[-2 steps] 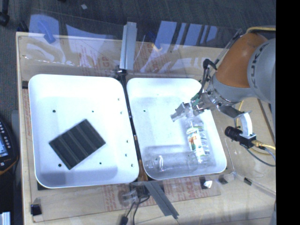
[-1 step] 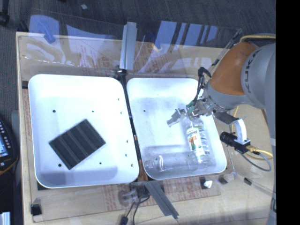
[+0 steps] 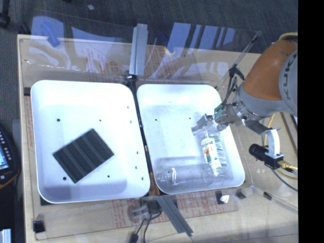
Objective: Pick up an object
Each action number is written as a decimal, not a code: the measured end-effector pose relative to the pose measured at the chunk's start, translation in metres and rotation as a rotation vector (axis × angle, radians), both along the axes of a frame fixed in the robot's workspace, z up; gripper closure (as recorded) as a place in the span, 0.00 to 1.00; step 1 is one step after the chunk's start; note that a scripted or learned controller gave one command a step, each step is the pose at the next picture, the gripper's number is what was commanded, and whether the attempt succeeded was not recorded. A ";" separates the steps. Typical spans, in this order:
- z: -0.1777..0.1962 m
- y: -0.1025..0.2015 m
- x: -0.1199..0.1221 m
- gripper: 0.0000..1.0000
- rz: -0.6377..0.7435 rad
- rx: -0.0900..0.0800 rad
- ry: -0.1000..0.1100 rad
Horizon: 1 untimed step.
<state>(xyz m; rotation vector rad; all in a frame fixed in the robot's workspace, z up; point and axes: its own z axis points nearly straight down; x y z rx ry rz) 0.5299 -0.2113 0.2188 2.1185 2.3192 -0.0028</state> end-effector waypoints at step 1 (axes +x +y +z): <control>0.010 0.001 0.001 1.00 0.005 0.000 0.000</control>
